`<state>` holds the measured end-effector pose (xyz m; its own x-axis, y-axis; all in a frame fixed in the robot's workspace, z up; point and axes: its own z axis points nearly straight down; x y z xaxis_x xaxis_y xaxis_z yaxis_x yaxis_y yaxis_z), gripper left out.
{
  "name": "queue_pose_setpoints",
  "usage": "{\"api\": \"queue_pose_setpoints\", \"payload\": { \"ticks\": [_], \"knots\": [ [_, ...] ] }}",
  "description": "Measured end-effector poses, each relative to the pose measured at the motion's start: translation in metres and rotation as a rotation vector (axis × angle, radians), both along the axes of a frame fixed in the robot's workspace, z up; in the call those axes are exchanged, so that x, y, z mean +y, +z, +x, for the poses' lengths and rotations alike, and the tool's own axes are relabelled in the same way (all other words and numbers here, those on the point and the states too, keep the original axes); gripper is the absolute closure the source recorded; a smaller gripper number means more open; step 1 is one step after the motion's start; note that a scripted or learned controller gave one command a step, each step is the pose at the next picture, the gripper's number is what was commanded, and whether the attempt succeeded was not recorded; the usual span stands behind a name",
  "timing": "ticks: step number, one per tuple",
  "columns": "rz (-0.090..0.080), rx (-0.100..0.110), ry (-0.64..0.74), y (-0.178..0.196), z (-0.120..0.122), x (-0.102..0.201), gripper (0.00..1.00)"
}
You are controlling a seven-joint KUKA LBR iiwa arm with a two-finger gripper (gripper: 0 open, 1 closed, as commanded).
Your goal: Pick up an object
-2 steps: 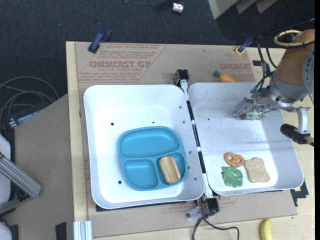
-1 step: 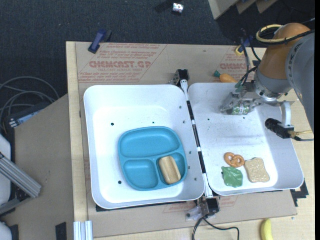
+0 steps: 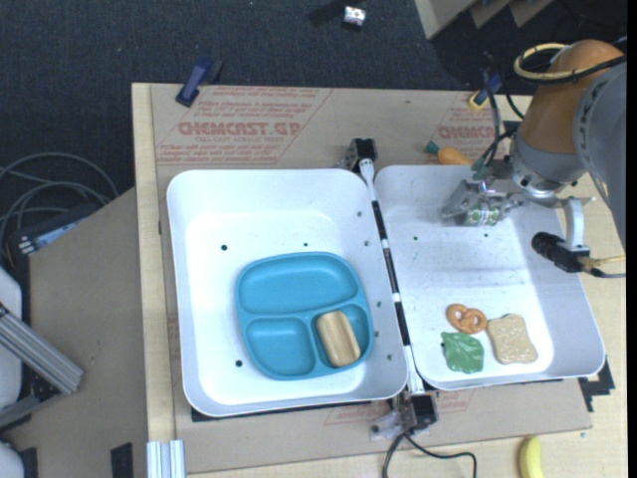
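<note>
Nothing looks picked up yet: the gripper (image 3: 481, 207) hangs over the right bin (image 3: 428, 267), fingers' state unclear, well apart from the pretzel (image 3: 466, 318), cracker (image 3: 512, 339) and green leaf (image 3: 462, 352).

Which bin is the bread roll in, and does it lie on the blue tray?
Left bin. The bread roll lies in the blue tray, in its lower right compartment.

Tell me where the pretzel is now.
The pretzel lies in the right bin, near its front edge, just above the green piece and left of the bread slice.
</note>
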<state>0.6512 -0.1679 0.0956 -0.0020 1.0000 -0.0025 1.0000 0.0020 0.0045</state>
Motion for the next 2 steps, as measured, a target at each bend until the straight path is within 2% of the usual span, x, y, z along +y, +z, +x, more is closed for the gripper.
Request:
{"api": "queue_pose_setpoints", "payload": {
  "ticks": [1,2],
  "knots": [
    [0.004,0.001,0.001,0.066,-0.021,0.055,1.0],
    [0.004,0.006,-0.001,0.089,-0.084,0.095,1.0]
  ]
}}
